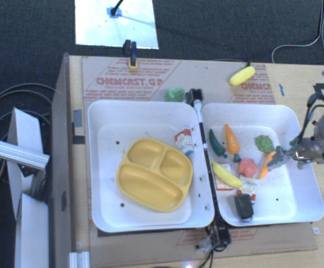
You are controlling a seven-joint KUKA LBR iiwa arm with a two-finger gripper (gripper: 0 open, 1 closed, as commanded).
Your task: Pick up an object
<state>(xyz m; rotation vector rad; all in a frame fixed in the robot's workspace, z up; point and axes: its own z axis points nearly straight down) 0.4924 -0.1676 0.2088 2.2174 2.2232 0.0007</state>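
Note:
In the right bin (304, 200) lie a dark green pepper (216, 142), an orange carrot (231, 139), a green leafy piece (264, 143), a pink lump (247, 167), a yellow banana (227, 175), a black block (243, 206) and a small orange piece (266, 164). My gripper (278, 156) reaches in from the right, low over that bin's right half. Its tip sits right at the upper end of the small orange piece. I cannot make out whether it has hold of the piece.
The left bin (103, 149) holds a yellow divided plate (154, 173) and a small printed packet (184, 140) by the shared wall. On the cardboard behind the bins lie a yellow piece (242, 75) and a green piece (175, 94).

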